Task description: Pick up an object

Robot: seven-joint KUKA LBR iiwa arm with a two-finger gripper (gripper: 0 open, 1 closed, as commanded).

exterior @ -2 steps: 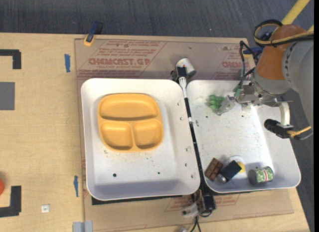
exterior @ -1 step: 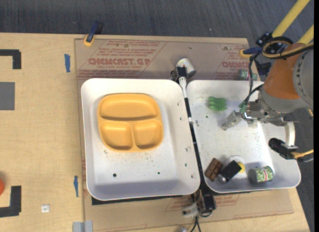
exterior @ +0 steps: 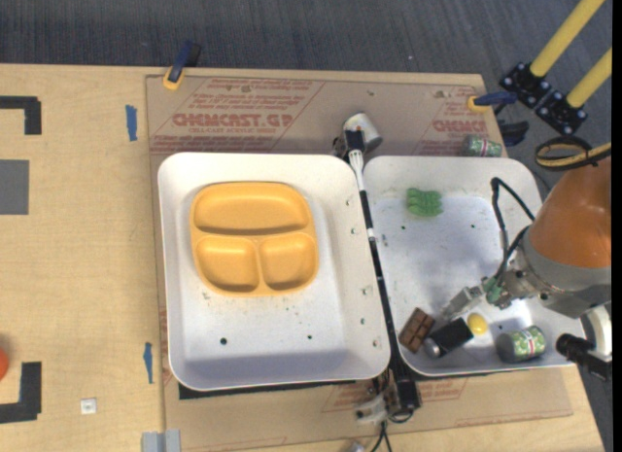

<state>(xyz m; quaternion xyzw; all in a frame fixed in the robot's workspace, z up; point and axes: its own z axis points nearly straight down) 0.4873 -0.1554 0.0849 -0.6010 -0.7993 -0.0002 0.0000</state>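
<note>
The right bin (exterior: 442,256) holds several small objects. A green ridged piece (exterior: 424,201) lies near its far edge. Along the near edge sit a brown block (exterior: 417,329), a black cylinder (exterior: 447,336), a small yellow piece (exterior: 476,325) and a green can (exterior: 522,343). My gripper (exterior: 481,296) hangs low over the bin's near right part, just above the yellow piece and the black cylinder. The arm's orange band (exterior: 578,231) covers the bin's right side. Nothing is visibly held.
The left bin (exterior: 185,275) holds a yellow divided plate (exterior: 255,236). A black cable (exterior: 510,207) loops over the right bin's far right. Another small green can (exterior: 483,147) lies on the cardboard behind the bins. Clamps and yellow bars (exterior: 573,22) stand at the far right.
</note>
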